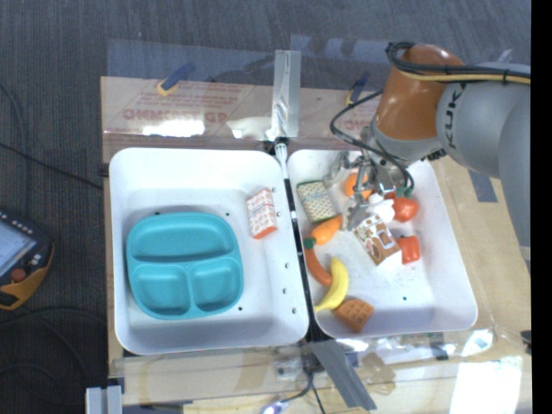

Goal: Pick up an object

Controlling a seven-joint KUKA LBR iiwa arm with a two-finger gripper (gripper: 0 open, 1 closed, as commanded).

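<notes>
Hand (369, 190) amid crowded toy food (379, 238).

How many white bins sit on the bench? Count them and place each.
2. The left bin holds a teal divided tray and a small carton. The right bin holds the toy food, under the gripper.

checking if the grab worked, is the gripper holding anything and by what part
Cannot be told. The gripper is down among the toy foods at the back of the right bin, but nothing is clearly between its fingers from this view.
</notes>
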